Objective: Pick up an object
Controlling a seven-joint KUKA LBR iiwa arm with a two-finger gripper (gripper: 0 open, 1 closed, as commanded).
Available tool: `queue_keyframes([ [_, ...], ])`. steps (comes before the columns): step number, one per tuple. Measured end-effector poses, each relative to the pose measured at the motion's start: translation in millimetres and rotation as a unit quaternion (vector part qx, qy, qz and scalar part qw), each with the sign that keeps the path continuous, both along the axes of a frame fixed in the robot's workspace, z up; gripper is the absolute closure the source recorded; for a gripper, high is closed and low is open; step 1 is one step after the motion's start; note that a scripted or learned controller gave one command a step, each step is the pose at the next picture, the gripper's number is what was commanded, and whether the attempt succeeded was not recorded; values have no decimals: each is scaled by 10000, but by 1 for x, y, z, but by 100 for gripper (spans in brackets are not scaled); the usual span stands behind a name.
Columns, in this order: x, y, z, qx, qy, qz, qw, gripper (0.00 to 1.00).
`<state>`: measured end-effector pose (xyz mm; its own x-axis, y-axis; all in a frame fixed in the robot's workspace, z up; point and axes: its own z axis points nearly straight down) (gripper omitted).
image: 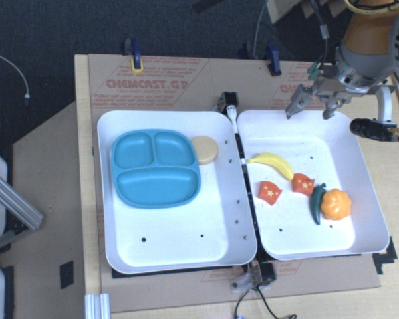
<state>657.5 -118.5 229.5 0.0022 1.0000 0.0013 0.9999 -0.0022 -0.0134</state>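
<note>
Curved banana (274, 163), glossy round pumpkin (335, 203)

arm (376, 18): the top edge cuts it off, so you see just the wrist end.
green piece (317, 203): the orange fruit (336, 204) partly hides it from you.

Bright even overhead light, white bins (186, 251) near overexposed, soft short shadows beside objects, slight overall softness, dark floor surround.
</note>
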Motion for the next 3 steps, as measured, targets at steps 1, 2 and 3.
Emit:
queue_keyframes([
  [1,3,0,8,-8,-69,12,10000,0],
  [2,3,3,-35,-3,-38,17,10000,0],
  [3,2,3,-99,0,-26,10,10000,0],
])
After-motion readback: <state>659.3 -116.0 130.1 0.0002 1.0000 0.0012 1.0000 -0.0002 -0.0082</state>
